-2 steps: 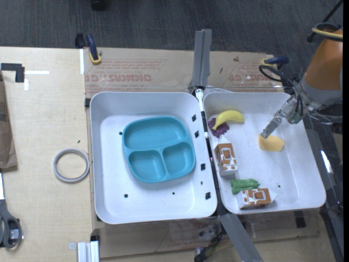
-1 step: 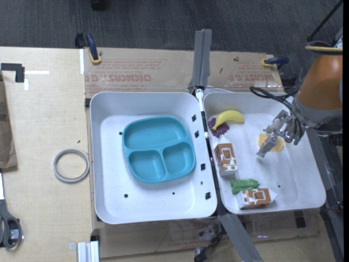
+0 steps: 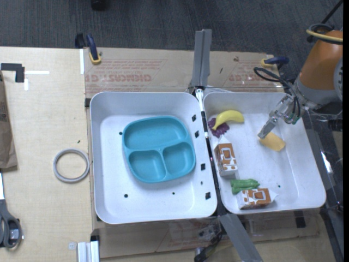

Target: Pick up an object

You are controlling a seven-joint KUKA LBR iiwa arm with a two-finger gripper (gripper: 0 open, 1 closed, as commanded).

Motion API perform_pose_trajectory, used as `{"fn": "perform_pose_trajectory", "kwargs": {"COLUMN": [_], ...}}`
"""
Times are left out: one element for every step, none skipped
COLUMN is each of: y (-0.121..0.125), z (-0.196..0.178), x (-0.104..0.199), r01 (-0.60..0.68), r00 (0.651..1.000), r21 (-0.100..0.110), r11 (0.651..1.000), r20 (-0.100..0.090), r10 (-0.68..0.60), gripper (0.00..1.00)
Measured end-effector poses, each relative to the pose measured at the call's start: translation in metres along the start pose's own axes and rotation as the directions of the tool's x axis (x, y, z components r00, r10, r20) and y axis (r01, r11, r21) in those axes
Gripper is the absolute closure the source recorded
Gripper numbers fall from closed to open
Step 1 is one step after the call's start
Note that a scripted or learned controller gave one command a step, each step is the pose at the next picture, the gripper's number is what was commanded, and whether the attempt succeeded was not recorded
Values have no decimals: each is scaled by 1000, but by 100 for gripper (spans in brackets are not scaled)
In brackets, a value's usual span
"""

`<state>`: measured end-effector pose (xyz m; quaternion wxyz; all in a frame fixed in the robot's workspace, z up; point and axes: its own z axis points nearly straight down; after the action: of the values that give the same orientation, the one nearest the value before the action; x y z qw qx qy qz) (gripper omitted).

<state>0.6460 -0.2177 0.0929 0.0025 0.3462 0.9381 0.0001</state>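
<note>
We see the hand (image 3: pixel 269 130) reaching in from three o'clock, low over the right bin (image 3: pixel 305 173). Its tip sits just above a yellow wedge (image 3: pixel 273 142), touching or nearly so; we cannot tell whether the hand is open or closed, and nothing visibly sits in it. The other objects lie toward nine o'clock of the wedge: a banana (image 3: pixel 229 117) over a small purple piece (image 3: pixel 212 124) at the bin's eleven o'clock, an orange-and-white carton (image 3: pixel 226 159) near the dividing wall, and a green toy (image 3: pixel 244 185) touching a second carton (image 3: pixel 256 198) at six o'clock. The left bin (image 3: pixel 103 162) holds a blue divided plate (image 3: pixel 158 148). On the worktop (image 3: pixel 38 124) at nine o'clock lies a grey ring (image 3: pixel 71 165).
</note>
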Motion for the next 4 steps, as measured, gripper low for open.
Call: {"fn": "perform_pose_trajectory", "kwargs": {"y": [-27,-1,25,13], "z": [0,-1,-112,-108], "x": [25,-4,17,24], "r01": [110,537,859,823], "r00": [994,844,512,568], "r21": [1,-1,-2,-3], "r11": [994,844,512,568], "r20": [-4,3,4,1], "r10": [-110,-537,-859,-823], "gripper": [0,0,0,0]}}
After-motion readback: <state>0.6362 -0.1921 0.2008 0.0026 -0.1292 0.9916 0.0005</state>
